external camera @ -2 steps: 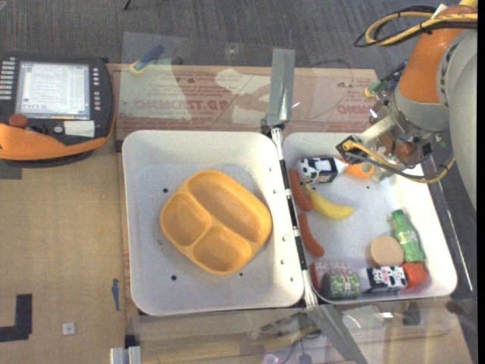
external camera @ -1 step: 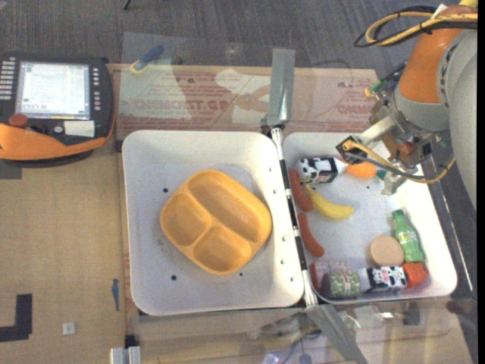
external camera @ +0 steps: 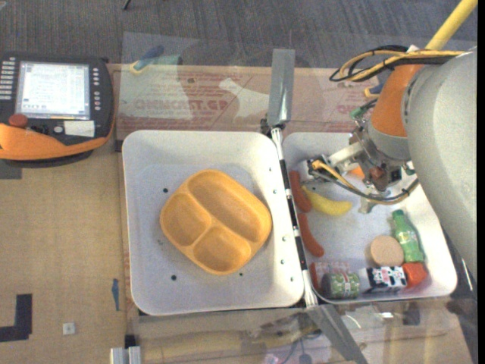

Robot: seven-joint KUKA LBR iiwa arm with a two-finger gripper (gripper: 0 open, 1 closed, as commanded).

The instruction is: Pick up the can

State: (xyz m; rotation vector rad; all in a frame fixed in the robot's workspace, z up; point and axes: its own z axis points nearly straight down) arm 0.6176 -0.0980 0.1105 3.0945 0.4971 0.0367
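Green-labelled can | bin's near edge | well apart from tool

A: Report arm position.
B: The grey arm enters from the right edge of the camera view, its orange band sitting above the wrist.
A: Gripper status?
B: The gripper points down and leftward under a tangle of cables; its finger state is not discernible
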